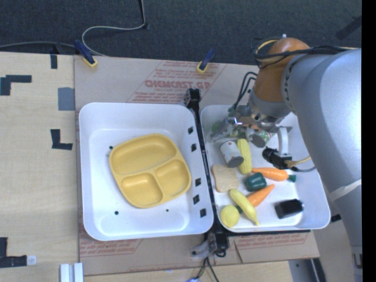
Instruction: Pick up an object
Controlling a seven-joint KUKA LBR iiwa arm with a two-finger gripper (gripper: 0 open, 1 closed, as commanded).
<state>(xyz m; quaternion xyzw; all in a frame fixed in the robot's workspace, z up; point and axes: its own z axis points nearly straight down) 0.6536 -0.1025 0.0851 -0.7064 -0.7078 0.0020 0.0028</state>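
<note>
The right bin (314,213) holds a pile of toy food. A grey can (230,153) lies beside a yellow corn cob (244,156). Below them are a tan bread slice (223,178), a green pepper (255,182), two carrots (272,173) (259,195), a banana (243,205) and a lemon (229,217). A black block (288,208) lies at the bin's front right. My gripper (238,126) hangs low over the back of this bin, just above the can and the corn. Its wrist hides what lies beneath it.
The left bin (94,175) carries a yellow divided plate (150,169). A black clamp (192,97) sits at the back where the bins meet. The grey arm (329,116) covers the right bin's far right side. Cables trail at the back of the bench.
</note>
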